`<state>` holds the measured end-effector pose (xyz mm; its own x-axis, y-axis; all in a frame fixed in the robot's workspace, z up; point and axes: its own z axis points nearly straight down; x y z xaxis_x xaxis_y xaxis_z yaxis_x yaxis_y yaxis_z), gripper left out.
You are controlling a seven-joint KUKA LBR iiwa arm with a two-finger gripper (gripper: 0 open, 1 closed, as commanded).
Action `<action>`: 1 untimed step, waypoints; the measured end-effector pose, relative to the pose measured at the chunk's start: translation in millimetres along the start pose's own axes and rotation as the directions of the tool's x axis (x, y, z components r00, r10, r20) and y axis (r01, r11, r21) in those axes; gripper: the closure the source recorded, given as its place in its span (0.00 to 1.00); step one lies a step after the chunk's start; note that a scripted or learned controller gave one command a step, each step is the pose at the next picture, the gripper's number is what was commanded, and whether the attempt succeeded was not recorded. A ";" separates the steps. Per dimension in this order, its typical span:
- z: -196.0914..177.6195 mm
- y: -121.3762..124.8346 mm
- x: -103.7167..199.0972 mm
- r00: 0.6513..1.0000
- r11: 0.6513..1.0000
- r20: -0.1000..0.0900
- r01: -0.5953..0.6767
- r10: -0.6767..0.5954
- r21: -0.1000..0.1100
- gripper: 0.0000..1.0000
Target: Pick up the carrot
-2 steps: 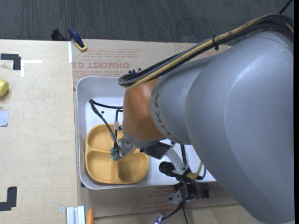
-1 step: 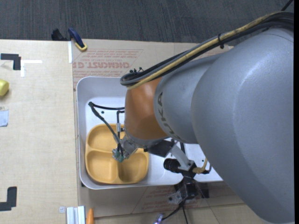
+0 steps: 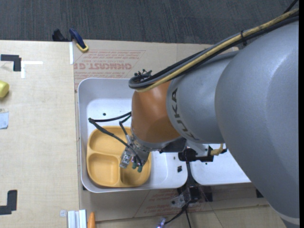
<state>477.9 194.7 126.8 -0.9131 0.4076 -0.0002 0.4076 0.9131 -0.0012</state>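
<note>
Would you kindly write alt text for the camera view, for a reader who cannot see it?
A large grey robot arm with an orange band reaches in from the right, its hand low over a yellow divided tray lying in the left white bin. A small yellow object sits at the bench's far left edge.

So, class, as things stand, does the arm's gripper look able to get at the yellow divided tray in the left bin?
Probably yes. The gripper hangs right over the yellow divided tray in the white bin, above the tray's right side, and nothing visible lies between them.
</note>
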 end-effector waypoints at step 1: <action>18.3 -6.1 -9.9 0.941 0.941 0.008 0.337 -0.337 -0.003 1.00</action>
<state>484.5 185.1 108.5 -0.9971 0.0756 -0.0076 0.0756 0.9971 0.0020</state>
